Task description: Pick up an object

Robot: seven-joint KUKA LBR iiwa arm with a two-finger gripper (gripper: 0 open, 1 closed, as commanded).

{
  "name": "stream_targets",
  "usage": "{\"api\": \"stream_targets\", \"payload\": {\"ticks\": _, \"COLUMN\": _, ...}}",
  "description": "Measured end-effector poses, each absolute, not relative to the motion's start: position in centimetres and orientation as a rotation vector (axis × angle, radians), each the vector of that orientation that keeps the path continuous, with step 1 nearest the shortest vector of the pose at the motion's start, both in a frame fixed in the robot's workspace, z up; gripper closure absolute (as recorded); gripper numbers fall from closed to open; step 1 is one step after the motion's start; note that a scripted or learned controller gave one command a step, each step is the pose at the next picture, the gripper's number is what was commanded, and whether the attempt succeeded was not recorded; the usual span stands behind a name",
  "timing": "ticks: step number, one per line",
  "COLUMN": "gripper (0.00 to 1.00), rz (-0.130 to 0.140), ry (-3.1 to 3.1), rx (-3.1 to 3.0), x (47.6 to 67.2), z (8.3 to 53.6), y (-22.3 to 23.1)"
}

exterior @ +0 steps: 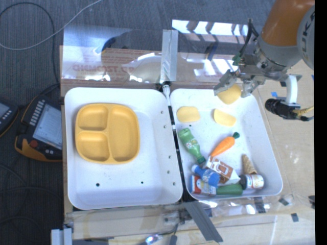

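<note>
My gripper point(236, 87) hangs over the back of the right bin point(268, 137), shut on a pale yellow chunk point(230, 95) that sits between its fingers, lifted off the bin floor. Below it lie two more yellow pieces, one point(188, 114) by the divider and one point(224, 117) under the gripper. Further forward are a green bottle point(190, 142) and an orange carrot point(224, 146). A small red-and-white carton point(220, 168), an ice-cream cone point(248, 163), a blue packet point(204, 180) and a lying bottle point(232, 189) crowd the front.
The left bin point(153, 188) holds a yellow divided plate point(107, 132). Clear panels point(168, 50) rise behind both bins. A teach pendant point(38, 129) lies on the floor to the left. The arm's orange band point(286, 14) stands at the top right.
</note>
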State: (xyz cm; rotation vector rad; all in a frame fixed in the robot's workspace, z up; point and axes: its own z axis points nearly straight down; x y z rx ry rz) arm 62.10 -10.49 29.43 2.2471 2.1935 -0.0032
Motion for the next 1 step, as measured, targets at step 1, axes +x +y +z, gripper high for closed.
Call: {"api": "stream_targets", "payload": {"ticks": 1, "gripper": 1.00, "rz": -0.005, "ry": 2.235, "rx": 2.208, "x": 61.32, "z": 21.90, "y": -8.44}}
